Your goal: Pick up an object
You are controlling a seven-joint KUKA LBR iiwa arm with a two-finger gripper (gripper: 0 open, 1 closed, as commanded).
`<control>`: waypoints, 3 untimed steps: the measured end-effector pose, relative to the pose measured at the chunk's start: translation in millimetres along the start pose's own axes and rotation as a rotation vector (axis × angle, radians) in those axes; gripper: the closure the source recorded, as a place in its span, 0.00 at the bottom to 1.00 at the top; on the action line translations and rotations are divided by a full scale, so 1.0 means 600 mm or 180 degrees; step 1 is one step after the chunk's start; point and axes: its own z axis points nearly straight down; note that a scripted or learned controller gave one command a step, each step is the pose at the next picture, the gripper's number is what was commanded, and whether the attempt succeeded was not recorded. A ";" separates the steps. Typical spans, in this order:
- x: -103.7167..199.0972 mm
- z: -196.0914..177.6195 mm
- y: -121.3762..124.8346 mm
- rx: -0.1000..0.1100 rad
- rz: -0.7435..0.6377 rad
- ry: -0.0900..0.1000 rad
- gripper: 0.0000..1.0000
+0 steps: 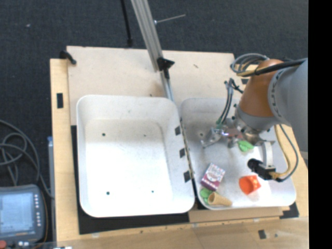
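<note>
maroon box point(212, 176) — print unreadable — lies near the gripper point(228, 135), whose grip state can't be told.

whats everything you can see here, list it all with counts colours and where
left bin: 1, white, left half of the bench
right bin: 1, white, right half of the bench, touching the left bin
box: 1, maroon and white, near middle of the right bin
cone: 1, tan, near edge of the right bin
green piece: 1, green, beside the cone's left end
orange object: 1, orange, near right part of the right bin
green object: 1, green, right bin, just under the wrist
aluminium post: 1, silver, rising behind the bins
handheld screen: 1, grey, floor at lower left
bench: 1, pale wood
arm: 1, grey with orange band, over the right bin
gripper: 1, metal, low in the right bin
</note>
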 end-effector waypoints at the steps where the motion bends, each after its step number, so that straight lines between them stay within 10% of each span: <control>1: -0.001 -0.024 0.004 -0.0025 0.0021 0.0005 1.00; 3: -0.019 -0.213 0.006 -0.0035 -0.0005 0.0000 1.00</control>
